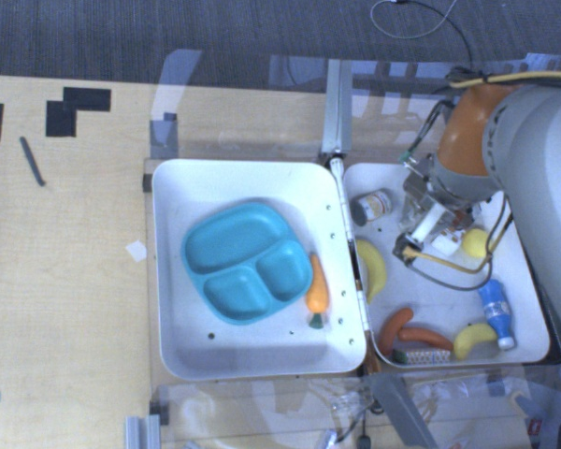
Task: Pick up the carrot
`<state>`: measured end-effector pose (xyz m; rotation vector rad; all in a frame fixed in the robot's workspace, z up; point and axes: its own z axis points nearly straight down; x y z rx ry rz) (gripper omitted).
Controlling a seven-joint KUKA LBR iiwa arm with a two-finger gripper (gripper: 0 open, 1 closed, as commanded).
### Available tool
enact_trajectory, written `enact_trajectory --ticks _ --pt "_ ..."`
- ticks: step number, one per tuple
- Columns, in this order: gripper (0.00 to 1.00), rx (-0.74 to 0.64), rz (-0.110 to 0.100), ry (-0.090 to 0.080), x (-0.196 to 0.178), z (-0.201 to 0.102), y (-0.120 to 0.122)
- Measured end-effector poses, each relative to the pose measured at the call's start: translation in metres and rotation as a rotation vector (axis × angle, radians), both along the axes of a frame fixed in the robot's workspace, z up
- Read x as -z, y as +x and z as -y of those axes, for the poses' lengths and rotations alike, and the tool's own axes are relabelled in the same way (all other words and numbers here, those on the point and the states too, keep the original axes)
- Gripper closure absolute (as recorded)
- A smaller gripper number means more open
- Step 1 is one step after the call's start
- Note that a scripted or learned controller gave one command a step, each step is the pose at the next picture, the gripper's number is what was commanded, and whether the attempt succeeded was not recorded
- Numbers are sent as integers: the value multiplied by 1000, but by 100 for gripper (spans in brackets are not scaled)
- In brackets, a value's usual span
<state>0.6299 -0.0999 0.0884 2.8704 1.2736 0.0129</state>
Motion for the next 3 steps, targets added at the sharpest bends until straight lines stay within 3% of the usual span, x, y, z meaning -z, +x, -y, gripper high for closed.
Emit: enact_trajectory --ticks 1,2,3 --pt "100 -76 3 -3 -2 3 -80" --pt "100 30 12 -4 -3 -10 -137" --pt "100 -37 11 -9 -3 -12 -138"
